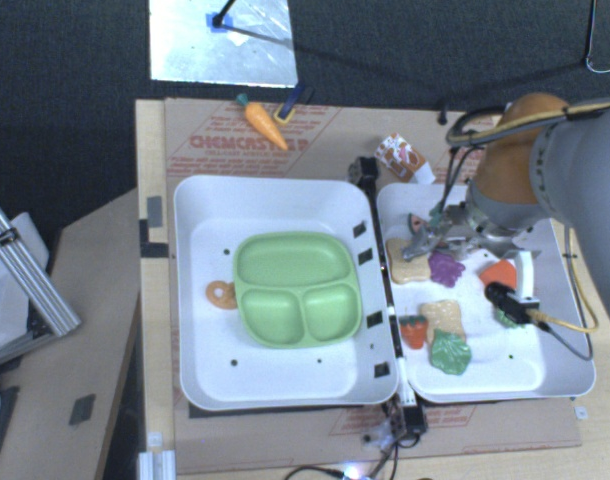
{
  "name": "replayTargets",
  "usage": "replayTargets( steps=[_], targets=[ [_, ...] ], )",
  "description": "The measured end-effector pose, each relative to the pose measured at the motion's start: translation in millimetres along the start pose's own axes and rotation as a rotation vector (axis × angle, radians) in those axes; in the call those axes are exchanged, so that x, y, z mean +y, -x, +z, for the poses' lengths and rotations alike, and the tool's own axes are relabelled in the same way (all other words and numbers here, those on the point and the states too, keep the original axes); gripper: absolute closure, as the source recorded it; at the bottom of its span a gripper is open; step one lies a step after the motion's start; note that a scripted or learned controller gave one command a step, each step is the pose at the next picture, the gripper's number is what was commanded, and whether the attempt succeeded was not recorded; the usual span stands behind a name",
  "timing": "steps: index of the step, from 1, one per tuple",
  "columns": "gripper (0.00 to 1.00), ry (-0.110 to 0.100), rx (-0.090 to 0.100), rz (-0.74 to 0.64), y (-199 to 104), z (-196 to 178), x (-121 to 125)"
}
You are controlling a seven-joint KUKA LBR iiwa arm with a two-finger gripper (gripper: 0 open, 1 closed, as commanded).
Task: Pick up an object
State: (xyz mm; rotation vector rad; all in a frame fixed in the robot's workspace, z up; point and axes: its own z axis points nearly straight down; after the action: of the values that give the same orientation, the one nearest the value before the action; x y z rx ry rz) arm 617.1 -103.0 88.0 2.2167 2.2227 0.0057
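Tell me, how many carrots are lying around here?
1. The toy carrot lies outside both bins, on the cardboard behind the left bin. The arm may hide others in the right bin.

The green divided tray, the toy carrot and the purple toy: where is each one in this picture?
Green divided tray (285, 260): camera view, floor of its large top compartment.
Toy carrot (265, 125): camera view, middle of its orange body, on the cardboard behind the bins.
Purple toy (446, 268): camera view, its centre, in the right bin.
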Motion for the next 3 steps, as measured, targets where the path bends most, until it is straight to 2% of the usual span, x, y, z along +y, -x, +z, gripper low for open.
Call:
replayTargets(
  steps=[1,2,3],
  targets=[
    [1.0,0.013,-0.003,-0.001,0.7,-13.2,3.2],
    [1.0,0.002,-0.001,-0.003,-5.7,-74.3,0.4],
    [1.0,0.004,-0.002,-0.004,-5.9,-138.9,5.8]
  ],
)
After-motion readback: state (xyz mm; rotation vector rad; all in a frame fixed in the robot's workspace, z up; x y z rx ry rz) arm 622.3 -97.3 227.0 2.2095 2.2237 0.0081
